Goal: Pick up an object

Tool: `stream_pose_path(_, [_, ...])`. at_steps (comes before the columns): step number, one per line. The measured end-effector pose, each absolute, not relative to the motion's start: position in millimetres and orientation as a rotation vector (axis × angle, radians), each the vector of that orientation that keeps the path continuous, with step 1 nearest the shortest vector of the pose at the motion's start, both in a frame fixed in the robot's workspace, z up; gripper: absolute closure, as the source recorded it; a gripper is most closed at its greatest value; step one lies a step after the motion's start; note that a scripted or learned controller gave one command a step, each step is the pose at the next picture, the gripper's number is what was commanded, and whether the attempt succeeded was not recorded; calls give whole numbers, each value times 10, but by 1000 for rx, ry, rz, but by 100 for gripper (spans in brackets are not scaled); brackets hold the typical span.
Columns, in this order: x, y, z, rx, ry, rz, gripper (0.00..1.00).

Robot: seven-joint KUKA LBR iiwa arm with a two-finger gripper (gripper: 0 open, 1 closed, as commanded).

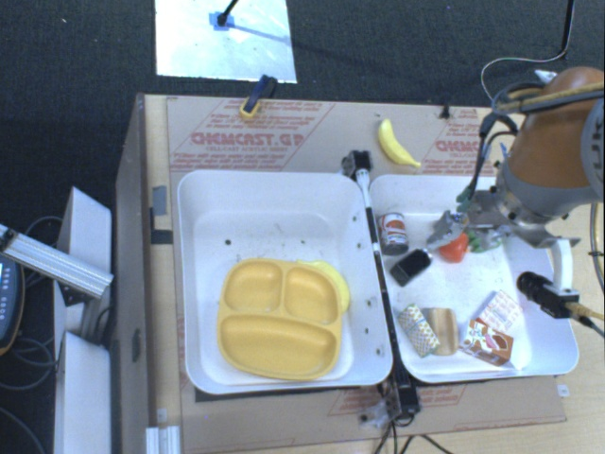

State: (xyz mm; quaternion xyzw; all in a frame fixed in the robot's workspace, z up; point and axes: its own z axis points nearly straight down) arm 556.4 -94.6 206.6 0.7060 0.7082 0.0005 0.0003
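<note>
The bench (284,126) is covered with a brown protective sheet printed with red lettering and stands on dark carpet. A pale rectangular sheet (225,26) lies on the carpet beyond it. Two shallow white bins sit side by side on the bench: the left bin (203,206) and the right bin (548,353).

The grey arm with its orange band (558,130) enters from the right and angles down over the far part of the right bin. The pincer (454,235) is low over the bin floor, directly at a small red-orange object (456,249). The fingers are not resolved, so whether the pincer is wide, narrow or holding anything cannot be told. The object's long axis and heading also cannot be told.

Right bin contents:
- a small cylindrical can (393,232), upright near the dividing wall;
- a black rectangular block (411,267), lying diagonally just beside the can;
- a patterned roll (427,329), near the front;
- a red and white packet (492,331), right of the roll.

The left bin holds a yellow compartment tray (281,318). A yellow banana (395,147) lies on the bench beyond the right bin.
</note>
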Motion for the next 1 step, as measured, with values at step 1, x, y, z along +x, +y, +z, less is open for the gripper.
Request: stream_pose_path(1, [5899,-1430,937,2222,2223,-2,0])
